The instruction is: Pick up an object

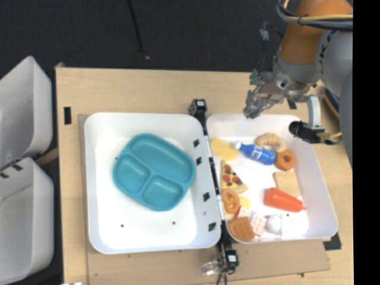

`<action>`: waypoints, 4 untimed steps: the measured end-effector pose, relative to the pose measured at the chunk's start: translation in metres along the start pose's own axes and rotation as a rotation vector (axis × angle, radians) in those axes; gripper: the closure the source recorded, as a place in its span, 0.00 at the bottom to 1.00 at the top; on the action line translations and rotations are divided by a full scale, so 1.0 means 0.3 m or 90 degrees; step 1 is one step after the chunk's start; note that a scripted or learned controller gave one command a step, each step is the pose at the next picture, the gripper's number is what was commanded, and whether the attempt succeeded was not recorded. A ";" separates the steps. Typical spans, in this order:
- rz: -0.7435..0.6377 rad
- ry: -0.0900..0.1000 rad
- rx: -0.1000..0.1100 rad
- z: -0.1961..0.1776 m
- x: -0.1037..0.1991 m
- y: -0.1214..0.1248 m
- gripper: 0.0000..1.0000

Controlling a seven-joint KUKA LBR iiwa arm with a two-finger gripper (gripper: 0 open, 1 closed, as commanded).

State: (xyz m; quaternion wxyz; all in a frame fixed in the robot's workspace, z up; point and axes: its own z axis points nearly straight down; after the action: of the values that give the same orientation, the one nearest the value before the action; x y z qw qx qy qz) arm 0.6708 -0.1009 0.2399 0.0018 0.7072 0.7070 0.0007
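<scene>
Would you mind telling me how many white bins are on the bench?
2. The left bin holds a teal tray; the right bin holds the toy food.

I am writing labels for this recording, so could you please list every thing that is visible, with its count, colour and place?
bins: 2, white, side by side on the bench
divided plate: 1, teal, in the left bin
bottle: 1, blue with a white cap, in the right bin near its back
yellow piece: 1, yellow, beside the bottle's cap
croissant: 1, tan, behind the bottle
doughnut: 1, brown, right of the bottle
pizza slice: 1, yellow with red spots, near the divider
carrot: 1, orange-red, right bin
waffle: 1, brown, front corner of the right bin
bench: 1, light wood
arm: 1, grey and orange, from the right
tool: 1, dark, above the right bin's back edge
</scene>
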 end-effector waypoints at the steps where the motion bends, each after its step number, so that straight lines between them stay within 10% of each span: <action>1: -0.002 0.000 0.003 0.006 0.067 -0.006 1.00; 4: -0.001 0.000 0.003 -0.018 0.052 -0.029 1.00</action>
State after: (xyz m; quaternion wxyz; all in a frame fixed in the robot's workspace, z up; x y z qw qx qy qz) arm 0.6622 -0.0853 0.2453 0.0005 0.7066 0.7076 -0.0008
